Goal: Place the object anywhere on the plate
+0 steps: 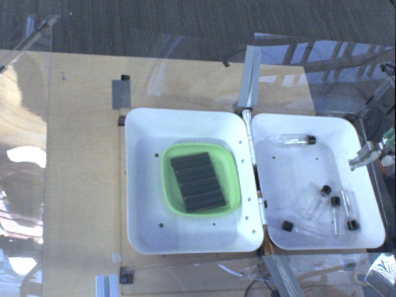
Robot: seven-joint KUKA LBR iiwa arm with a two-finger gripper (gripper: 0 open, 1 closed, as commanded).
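Starting at the near end: the right bin (272, 240) has a loose bunch of clear vials (335, 212) with black caps scattered across its near half. Some lie flat, and the glass is hard to pick out against the white.

Next door, the left bin (139, 184) holds a green plate (168, 187) pretty much dead centre. The dark ribbed block (197, 182) lies flat on that plate, well inside the rim and turned a bit off square from the bin walls.

At the right bin's right-hand rim, a grey bit of the gripper (369, 154) pokes in from the side — too little of it shows, so I can't tell how it's set. Nothing is visibly in it, and it's well apart from the block.

Further back, a lone vial (297, 140) lies on its side near the right bin's far wall. Beyond the bins is the wooden bench (80, 135) — a grey metal post (249, 79) stands right behind the seam between them.
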